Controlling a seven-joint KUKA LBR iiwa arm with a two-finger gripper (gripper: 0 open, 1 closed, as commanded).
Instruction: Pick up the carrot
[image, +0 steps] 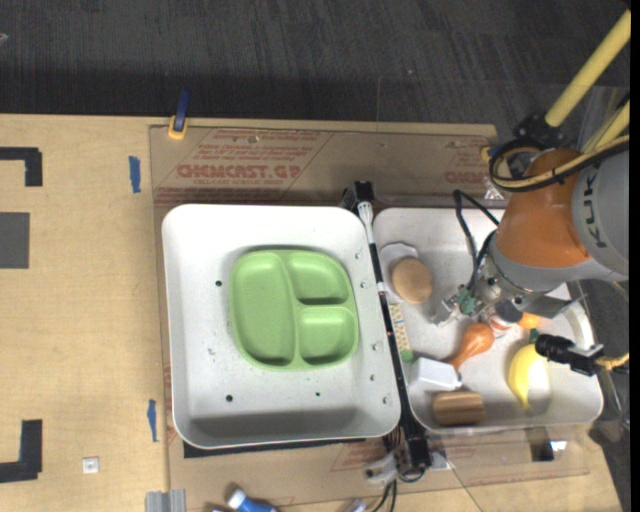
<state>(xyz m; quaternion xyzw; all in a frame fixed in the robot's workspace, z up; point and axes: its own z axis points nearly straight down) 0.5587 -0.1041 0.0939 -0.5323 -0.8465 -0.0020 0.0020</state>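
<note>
Orange band and grey wrist hang over the right bin (590, 395), and the end effector (478, 305) below them is buried in cables and shadow, so I cannot tell its opening or whether it grips anything. Just beneath it, touching or nearly so, lies the carrot (474, 342), its long axis slanting from the thick end near the end effector down-left to the tip. An egg (410, 280) sits to the left, a banana (527, 376) lower right.
</note>
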